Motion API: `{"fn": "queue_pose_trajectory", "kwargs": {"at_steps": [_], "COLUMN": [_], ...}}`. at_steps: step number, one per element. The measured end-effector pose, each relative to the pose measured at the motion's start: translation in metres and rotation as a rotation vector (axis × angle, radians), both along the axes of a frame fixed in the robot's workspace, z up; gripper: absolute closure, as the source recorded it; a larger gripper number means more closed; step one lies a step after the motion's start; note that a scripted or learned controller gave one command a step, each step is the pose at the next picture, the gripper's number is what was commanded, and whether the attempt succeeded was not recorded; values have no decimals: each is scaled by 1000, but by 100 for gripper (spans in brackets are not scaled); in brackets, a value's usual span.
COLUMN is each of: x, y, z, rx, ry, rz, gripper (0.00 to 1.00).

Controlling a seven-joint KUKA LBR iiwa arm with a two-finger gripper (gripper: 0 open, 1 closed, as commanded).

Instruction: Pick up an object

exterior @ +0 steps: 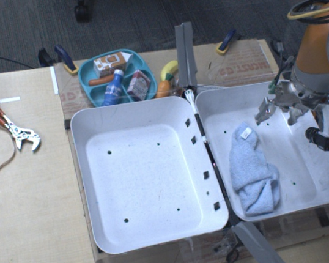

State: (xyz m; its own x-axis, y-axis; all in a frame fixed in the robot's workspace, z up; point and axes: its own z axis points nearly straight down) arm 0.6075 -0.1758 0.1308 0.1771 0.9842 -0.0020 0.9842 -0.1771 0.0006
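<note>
A light blue folded cloth with a small white tag lies in the right bin, left of that bin's middle. My gripper hangs over the bin's upper right part, up and to the right of the cloth and apart from it. Its two fingers are spread, with nothing between them. The grey arm with its orange band comes in from the right edge.
The left bin sits beside the right one, with a grey divider post behind them. A teal tray of small items and a banana lie at the back. A wrench rests on the bench at left.
</note>
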Motion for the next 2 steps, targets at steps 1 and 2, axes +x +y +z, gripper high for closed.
{"fn": "queue_pose_trajectory", "kwargs": {"at_steps": [1,2], "x": [5,-96], "y": [35,5], "z": [-39,-39], "rx": [1,1], "ry": [2,2], "rz": [99,74], "gripper": [0,0]}}
